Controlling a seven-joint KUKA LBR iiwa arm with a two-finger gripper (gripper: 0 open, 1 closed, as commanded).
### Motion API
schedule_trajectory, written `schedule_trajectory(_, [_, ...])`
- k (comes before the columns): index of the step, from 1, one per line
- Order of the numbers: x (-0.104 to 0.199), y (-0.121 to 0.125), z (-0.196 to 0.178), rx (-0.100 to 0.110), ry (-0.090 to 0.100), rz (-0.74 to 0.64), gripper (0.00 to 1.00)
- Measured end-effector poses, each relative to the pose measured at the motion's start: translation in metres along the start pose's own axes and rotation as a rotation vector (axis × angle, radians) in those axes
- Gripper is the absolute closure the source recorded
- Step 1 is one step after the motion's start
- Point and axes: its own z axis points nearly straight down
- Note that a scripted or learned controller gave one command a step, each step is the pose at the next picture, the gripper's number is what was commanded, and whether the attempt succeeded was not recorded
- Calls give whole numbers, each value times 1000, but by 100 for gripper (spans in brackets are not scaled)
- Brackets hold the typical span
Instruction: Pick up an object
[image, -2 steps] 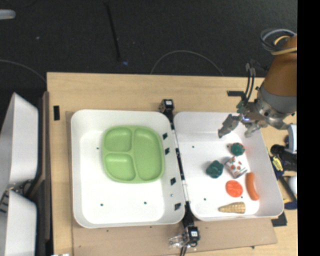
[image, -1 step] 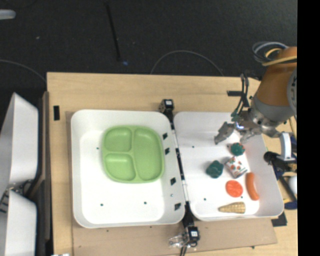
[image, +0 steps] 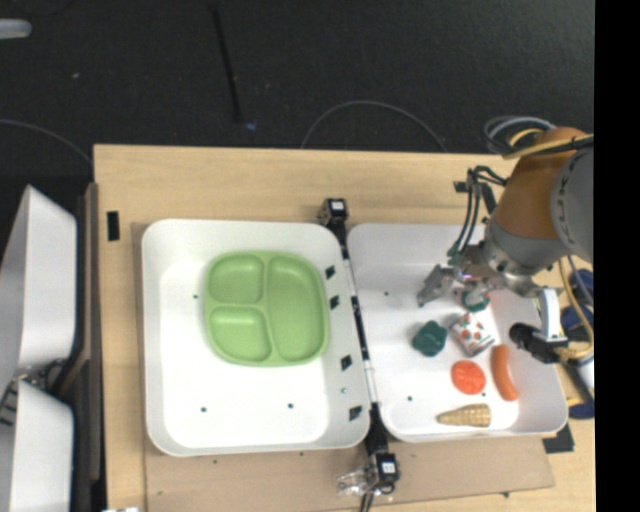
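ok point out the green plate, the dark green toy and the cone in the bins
green plate (image: 268, 307), camera view, centre divider.
dark green toy (image: 430, 339), camera view, its middle.
cone (image: 465, 417), camera view, mid-length of its body.

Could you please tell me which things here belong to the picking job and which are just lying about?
For the job: two-finger gripper; dark green lump; white spotted block; round orange toy; orange-red sausage shape; tan cone.

Lying about: green divided plate; left white bin.

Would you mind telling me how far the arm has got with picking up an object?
Done: nothing looks picked yet; the dark green lump, round orange piece and tan cone lie in the right white bin. In hand: the gripper hangs above them, nothing visibly between its fingers. Left: descending, grasping and lifting.
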Motion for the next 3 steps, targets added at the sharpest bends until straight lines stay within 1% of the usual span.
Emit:
schedule_trajectory(1, [-1,0,31,-3,-1,2,0])
schedule_trajectory(2, [-2,1,17,-9,-1,4,100])
schedule_trajectory(3, [-12,1,-31,-10,-1,0,100])
